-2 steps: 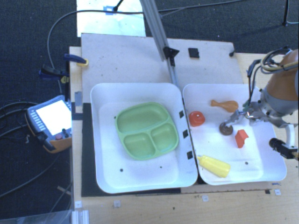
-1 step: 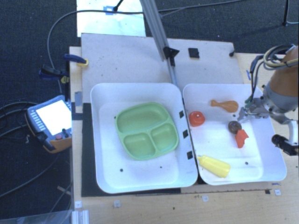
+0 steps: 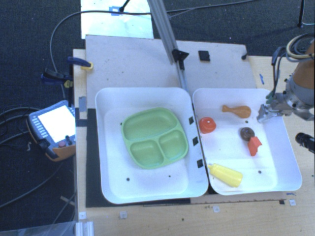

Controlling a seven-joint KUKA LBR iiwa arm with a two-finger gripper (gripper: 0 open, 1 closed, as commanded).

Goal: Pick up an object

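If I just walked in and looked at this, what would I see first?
Probably the big green divided plate lying alone in the left white bin. Next, the small toys scattered in the right bin: an orange round piece, a tan drumstick, a yellow piece near the front and a red piece beside a brown one. The robot's pincer hangs at that bin's right rim.

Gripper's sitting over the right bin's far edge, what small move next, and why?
Probably ease the gripper left and down toward the tan drumstick-shaped toy, the nearest item; nothing shows between its fingers, and the small brown round piece touches the red wedge.
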